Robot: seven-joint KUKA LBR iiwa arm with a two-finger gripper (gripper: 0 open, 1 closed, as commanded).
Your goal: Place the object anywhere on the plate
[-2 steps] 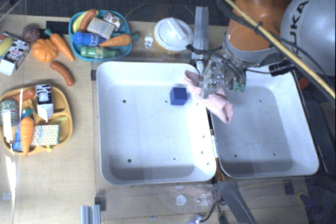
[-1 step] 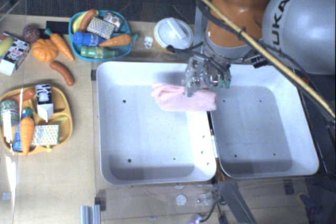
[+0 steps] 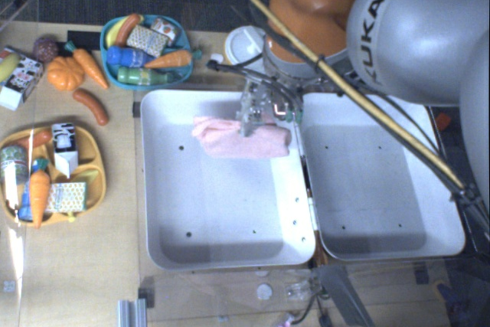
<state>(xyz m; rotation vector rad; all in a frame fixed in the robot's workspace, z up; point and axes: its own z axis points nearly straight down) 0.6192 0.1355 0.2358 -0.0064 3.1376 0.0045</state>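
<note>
gripper [image 3: 256, 112] hovering over pink cloth [image 3: 241, 140], upper middle of frame | cloth's long axis running left-right beneath fingertips | finger state: cannot tell

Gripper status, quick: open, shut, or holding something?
Gripper: down on the pink cloth in the left bin; whether it is open, shut or holding the cloth cannot be told.

The grey arm [image 3: 417, 27] bears the black lettering "KUKA".
</note>
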